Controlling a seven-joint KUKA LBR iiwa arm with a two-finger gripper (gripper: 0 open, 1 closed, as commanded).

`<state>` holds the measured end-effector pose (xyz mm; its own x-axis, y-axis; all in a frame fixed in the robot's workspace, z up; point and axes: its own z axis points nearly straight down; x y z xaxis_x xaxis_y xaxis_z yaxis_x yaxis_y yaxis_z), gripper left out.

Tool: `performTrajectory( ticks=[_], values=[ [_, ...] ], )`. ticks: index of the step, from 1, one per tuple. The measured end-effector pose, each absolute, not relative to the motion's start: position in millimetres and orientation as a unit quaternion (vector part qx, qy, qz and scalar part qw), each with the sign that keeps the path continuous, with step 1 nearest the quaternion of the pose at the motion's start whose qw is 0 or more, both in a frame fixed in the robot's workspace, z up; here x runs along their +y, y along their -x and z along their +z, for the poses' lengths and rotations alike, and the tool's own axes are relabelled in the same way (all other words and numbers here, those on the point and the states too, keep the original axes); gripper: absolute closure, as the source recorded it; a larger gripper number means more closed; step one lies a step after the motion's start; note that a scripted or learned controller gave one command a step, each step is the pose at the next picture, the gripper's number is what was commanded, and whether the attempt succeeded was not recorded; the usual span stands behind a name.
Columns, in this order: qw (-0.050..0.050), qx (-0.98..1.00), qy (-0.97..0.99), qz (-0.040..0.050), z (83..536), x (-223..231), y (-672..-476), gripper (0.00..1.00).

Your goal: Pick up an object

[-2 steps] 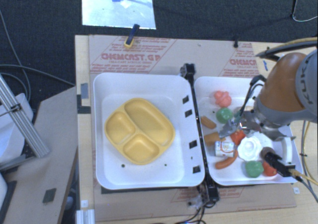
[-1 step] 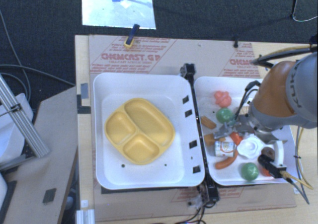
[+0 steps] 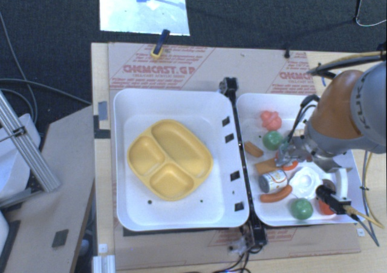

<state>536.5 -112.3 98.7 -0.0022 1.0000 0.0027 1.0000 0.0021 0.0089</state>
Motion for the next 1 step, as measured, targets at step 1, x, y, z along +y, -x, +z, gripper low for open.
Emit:
performTrajectory(
  ticks=[1],
  values=[
    [0.002,0.708,-0.706,0.0038,98.1,-112.3,-536.1,0.0]
  ],
)
